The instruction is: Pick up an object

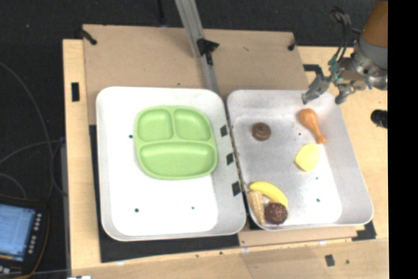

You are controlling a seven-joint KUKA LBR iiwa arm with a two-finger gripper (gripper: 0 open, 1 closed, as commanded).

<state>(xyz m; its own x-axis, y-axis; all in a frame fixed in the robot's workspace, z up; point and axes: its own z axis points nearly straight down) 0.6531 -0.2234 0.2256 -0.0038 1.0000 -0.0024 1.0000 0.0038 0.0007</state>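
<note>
Objects for picking lie in the right bin (346, 160), all below and to the left of the gripper (325, 92) as the camera sees it. Nearest is an orange drumstick-shaped piece (311, 123), just under the fingertips but apart from them, lying at a slant with its thin end pointing away toward the bin's right wall. Below that, a little farther from the gripper, sits a pale yellow lemon-like piece (308, 157). To the gripper's lower left, near the middle of the bin's upper half, is a small brown round piece (261, 132). Farthest from the gripper, in the bin's near left corner, a banana (268, 192) lies touching a dark brown ball (275, 213), with a tan piece (257, 206) tucked against the bin wall beside them.

The gripper hangs over the bin's far right corner, at the rim, with the arm's orange band (375, 26) above and to its right. Its two fingers stand spread, one toward the bin's interior and one toward the right wall, with nothing between them.

Well to the gripper's left, the left bin (117, 206) holds a green divided plate (176, 142), lying flat in the bin's upper half.
</note>
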